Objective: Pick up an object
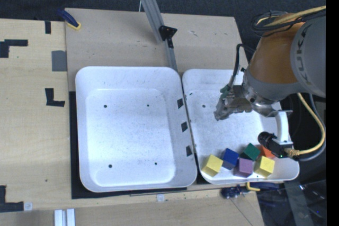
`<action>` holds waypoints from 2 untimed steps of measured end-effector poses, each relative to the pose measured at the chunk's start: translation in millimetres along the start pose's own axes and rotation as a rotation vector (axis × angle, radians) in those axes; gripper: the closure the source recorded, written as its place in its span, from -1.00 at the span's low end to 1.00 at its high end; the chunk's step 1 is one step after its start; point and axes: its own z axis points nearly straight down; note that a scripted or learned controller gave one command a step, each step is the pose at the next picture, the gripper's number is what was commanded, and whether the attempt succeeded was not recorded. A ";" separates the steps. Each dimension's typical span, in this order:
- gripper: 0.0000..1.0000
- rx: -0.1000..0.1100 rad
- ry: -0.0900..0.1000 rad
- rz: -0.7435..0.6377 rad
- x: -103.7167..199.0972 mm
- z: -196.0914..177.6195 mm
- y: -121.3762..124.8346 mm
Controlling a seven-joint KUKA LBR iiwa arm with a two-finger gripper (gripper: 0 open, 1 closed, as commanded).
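Observation:
Several small blocks lie clustered at the near edge of the right bin: a yellow block, a blue block, a purple block, a green block, a second yellow block and an orange piece partly hidden behind them. My gripper hangs over the middle of the right bin, up and left of the cluster, apart from every block. Nothing shows between its fingers.
The left bin lies beside the right one, with a shared ridge between them. A slanted metal pole crosses the back of the bench. The arm's orange band and cables fill the right side. A blue and yellow clip lies at the far left.

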 end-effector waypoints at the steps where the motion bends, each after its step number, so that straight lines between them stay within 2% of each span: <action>1: 1.00 -0.001 0.001 -0.002 62.5 -5.8 4.7; 2: 1.00 -0.001 0.000 -0.002 115.1 -15.4 5.0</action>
